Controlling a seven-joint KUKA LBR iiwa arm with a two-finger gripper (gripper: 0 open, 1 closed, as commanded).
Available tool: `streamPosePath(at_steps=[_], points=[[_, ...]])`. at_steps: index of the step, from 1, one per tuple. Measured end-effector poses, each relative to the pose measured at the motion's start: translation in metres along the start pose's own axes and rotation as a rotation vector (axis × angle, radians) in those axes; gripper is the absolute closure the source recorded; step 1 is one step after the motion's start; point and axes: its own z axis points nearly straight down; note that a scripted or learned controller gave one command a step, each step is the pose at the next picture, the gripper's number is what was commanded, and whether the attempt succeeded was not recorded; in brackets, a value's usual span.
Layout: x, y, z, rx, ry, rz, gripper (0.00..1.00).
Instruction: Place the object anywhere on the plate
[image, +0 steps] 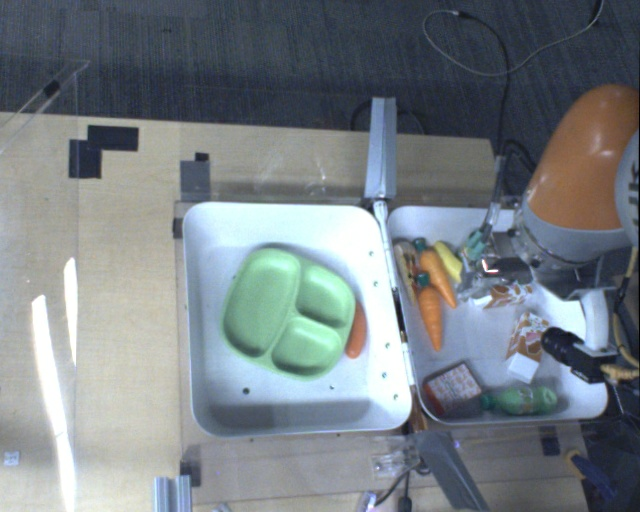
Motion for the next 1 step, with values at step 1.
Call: streamPosePath(at_steps=[1], points=[[-0.0372, -0.0255, 0.0853, 0.002, 0.000, 0.083, 1.00]])
